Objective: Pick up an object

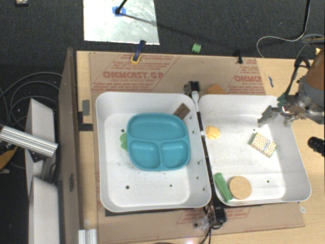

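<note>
My gripper [274, 120] hangs over the far right part of the right bin [289, 156], open, with nothing between its fingers. Just below and to its left lies a small checkered block [263, 144]. A yellow lump [213, 132] sits near that bin's left wall. A round tan disc [240, 187] and a green stick [222, 186] lie at the bin's front. In the left bin [109, 151] a blue divided plate [158, 141] covers most of a green item [123, 140], and a brown block [181, 111] leans at the plate's far right corner.
The grey arm with its orange band [317, 75] comes in from the right edge. A divider rail [200, 136] runs between the bins. An orange piece [215, 89] rests on the cardboard behind the bins. Cables hang at the upper right.
</note>
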You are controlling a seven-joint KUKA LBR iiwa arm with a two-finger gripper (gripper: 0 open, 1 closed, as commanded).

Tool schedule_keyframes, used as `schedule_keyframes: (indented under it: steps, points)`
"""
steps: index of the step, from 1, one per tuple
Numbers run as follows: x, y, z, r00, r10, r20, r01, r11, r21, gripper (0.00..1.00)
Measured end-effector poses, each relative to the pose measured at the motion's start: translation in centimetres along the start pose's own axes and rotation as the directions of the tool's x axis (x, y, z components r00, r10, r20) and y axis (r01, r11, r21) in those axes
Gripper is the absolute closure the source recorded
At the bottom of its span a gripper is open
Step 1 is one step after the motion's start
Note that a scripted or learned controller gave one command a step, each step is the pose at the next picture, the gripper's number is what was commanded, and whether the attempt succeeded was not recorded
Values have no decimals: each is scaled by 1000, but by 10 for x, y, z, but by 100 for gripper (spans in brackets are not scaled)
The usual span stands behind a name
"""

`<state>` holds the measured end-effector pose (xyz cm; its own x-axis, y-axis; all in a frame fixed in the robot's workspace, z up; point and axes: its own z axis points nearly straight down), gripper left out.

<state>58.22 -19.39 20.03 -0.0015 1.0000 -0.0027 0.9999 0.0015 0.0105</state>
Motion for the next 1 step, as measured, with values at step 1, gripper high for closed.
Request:
schedule_keyframes:
  steps: [1]
  points:
    - [-12,-9,86,1000,2,-4,-2,1000,16,0]
